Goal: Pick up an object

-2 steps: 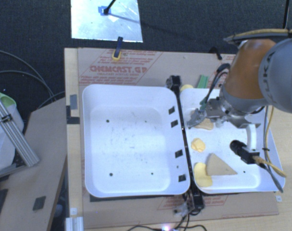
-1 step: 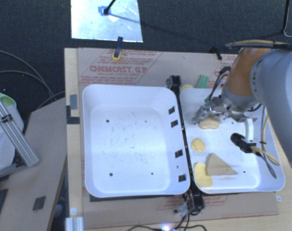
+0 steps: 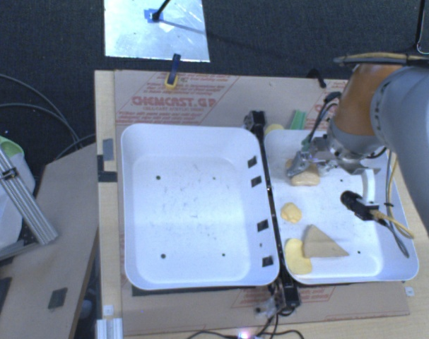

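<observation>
Nearest me in the right bin (image 3: 391, 267) lie a yellow disc (image 3: 297, 256) and a tan wedge (image 3: 323, 244), then a small yellow lump (image 3: 290, 212). Farther back, the pincer (image 3: 303, 162) sits low over a pale yellow piece (image 3: 306, 179); its opening is beyond telling.

A clamp (image 3: 172, 72) grips the bench's (image 3: 108, 217) far edge. A foil sheet (image 3: 156, 18) lies beyond it. An aluminium bar (image 3: 20, 189) slants off its left edge.
</observation>
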### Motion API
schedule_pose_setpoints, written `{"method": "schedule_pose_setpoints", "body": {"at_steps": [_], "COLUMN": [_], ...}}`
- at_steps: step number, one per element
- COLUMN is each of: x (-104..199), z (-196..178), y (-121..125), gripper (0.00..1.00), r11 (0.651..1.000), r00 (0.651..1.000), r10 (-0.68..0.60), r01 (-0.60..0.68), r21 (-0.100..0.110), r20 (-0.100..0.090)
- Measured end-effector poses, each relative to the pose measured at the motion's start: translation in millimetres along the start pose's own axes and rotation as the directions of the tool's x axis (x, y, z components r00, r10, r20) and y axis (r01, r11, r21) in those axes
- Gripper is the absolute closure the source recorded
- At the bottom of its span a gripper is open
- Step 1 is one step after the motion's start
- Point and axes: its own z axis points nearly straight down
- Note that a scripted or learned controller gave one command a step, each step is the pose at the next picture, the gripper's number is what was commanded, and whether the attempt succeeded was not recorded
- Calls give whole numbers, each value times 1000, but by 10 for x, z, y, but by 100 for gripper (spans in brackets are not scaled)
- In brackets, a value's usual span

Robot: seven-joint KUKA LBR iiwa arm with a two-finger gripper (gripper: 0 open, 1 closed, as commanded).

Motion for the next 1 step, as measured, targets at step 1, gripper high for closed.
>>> {"method": "schedule_pose_setpoints", "body": {"at_steps": [1], "x": [949], "z": [-941], "y": [-100], "gripper": [100], "r11": [1000], "r00": [1000], "r10": [-9], "r01": [9], "r21": [-3], "r20": [-4]}}
